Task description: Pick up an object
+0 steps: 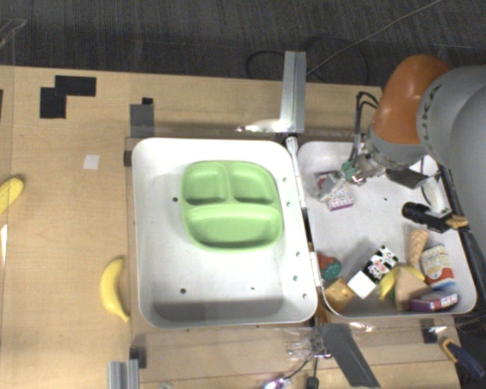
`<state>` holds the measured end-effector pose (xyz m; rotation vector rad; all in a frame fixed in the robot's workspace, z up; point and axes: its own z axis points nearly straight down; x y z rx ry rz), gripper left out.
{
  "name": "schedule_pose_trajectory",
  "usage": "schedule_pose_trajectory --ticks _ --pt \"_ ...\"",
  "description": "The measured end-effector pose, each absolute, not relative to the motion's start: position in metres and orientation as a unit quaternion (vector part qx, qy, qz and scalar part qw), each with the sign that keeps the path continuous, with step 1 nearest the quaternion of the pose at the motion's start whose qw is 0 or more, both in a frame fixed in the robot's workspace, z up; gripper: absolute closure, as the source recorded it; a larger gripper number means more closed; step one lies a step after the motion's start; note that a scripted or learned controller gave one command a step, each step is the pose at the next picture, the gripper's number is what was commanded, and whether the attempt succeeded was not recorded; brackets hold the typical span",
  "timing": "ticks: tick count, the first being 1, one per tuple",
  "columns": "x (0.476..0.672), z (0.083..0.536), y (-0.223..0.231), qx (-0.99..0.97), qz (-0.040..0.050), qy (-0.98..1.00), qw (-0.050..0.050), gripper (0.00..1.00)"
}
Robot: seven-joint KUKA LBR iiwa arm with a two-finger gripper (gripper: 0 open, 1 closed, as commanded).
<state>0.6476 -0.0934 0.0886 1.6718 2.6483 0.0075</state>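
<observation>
White plastic makes up both shallow bins on the wooden desk [57,250]: the left bin [154,298] carries a green three-compartment plastic tray [229,203], and the right bin [340,241] carries the loose clutter. The grey arm with its orange band [405,104] reaches into the upper part of the right bin, and its hand [355,168] sits low, just beside a small pale, pinkish packet-like item [335,196] lying on the bin floor. The hand is too small and blurred for me to tell its state. Nothing visibly sits in it, so I judge the pick as not yet done; the approach looks complete and the grasp and lift remain. The packet seems the likely target, being nearest. Other candidates crowd the bin's lower edge, well apart from the hand: a black-and-white patterned block [381,262], a white cube [361,284], and a yellow piece [391,283]. Outside the bins, a yellow toy banana [112,288] and a yellow toy corn cob [2,201] lie on the desk.
</observation>
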Motion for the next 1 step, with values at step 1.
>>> schedule_pose_trajectory --ticks 1 --pt "0.6503 0.1020 -0.0912 0.530 0.0043 0.848 0.008 1.00"
